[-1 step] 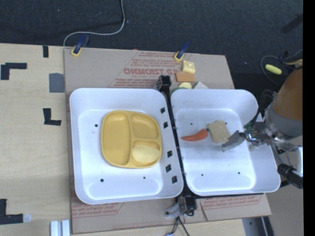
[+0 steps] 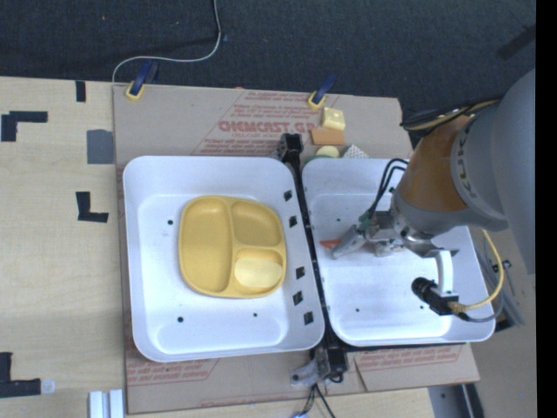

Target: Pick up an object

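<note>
Seemingly, the approach stage of a pick is under way, as judged from the single overhead view. Two shallow white bins are seen side by side on a sheet of printed cardboard laid over the table (image 2: 52, 259). The left bin (image 2: 144, 233) carries a yellow divided plate (image 2: 231, 246), which lies flat near its middle. The right bin (image 2: 348, 307) is entered from the right by the grey arm (image 2: 487, 168), whose orange band (image 2: 432, 177) is seen just above the wrist. The gripper (image 2: 344, 248) is lowered close to the floor of the right bin, toward its left wall, and its metal fingers are pointed leftward. Whether the gripper is open or closed cannot be told, since the two fingers are merged in the view. A small orange-red object (image 2: 328, 243) is seen lying on the bin floor just beside the gripper's tip, touching it or very nearly so; nothing can be confirmed as held. Beyond the bins, at the far edge of the cardboard, a few small blocks (image 2: 329, 129) are stacked near a blue-and-yellow clamp (image 2: 320, 91), well apart from the gripper. The small orange-red object is judged the likeliest target. For the next move, the gripper would need to be centred over that piece, closed on it squarely, and only then raised. A slip is to be feared, because the piece is small, lies flat, and could be nudged aside toward the bin wall.
</note>
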Controlling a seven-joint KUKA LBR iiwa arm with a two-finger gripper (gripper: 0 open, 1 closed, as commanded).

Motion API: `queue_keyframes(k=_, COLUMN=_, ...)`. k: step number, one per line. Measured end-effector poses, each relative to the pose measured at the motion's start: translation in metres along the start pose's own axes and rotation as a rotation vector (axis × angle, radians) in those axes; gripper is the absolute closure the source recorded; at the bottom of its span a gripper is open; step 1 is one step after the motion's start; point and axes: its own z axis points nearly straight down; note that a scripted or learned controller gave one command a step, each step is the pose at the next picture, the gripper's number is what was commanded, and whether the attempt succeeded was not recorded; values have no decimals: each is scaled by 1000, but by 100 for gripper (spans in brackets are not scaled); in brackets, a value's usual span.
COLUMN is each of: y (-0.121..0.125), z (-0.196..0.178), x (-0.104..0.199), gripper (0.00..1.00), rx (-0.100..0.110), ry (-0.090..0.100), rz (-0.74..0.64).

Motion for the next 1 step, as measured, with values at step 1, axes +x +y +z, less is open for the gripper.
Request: queue_keyframes(k=1, y=52, z=-4, x=3, gripper=0, rx=2, ry=1, rz=4)
